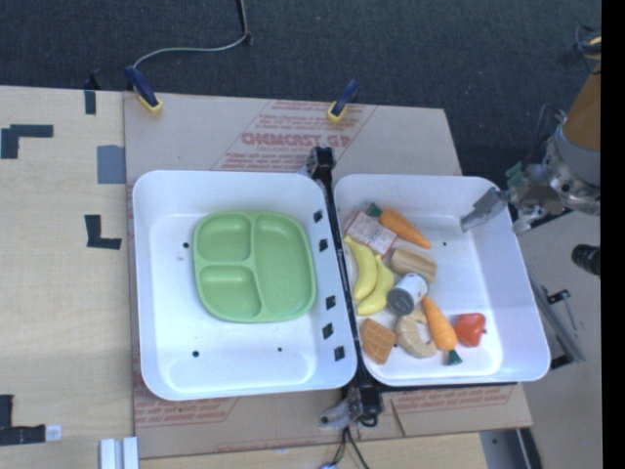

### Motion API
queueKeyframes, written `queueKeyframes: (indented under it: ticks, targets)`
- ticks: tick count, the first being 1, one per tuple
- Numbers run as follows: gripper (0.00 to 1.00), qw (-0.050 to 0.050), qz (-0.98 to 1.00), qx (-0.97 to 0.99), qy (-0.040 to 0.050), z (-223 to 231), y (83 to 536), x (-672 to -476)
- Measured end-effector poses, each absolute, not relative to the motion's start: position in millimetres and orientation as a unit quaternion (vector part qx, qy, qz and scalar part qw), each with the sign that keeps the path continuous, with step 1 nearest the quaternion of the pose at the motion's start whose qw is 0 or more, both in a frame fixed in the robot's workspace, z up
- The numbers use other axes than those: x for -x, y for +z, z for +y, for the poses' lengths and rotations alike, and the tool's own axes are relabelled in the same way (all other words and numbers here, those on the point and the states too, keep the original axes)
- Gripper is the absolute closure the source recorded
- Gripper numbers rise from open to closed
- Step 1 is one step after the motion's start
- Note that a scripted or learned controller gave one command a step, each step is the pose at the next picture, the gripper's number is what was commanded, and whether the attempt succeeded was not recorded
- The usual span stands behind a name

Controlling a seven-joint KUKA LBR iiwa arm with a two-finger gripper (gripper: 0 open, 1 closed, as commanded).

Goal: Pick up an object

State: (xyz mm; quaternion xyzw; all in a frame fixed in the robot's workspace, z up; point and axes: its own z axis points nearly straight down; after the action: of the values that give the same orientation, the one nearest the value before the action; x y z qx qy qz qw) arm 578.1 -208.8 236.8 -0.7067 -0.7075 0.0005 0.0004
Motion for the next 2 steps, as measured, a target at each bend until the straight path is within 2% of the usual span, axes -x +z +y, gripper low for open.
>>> queueKeyframes:
  ticks: [1, 2]
  targets:
    - [0.0, 0.002, -0.708, 0.707, 0.001, -175, 141, -643.7]
    - [0.0, -0.003, -0.708, 0.707, -0.0013, -129, 90, -657.8]
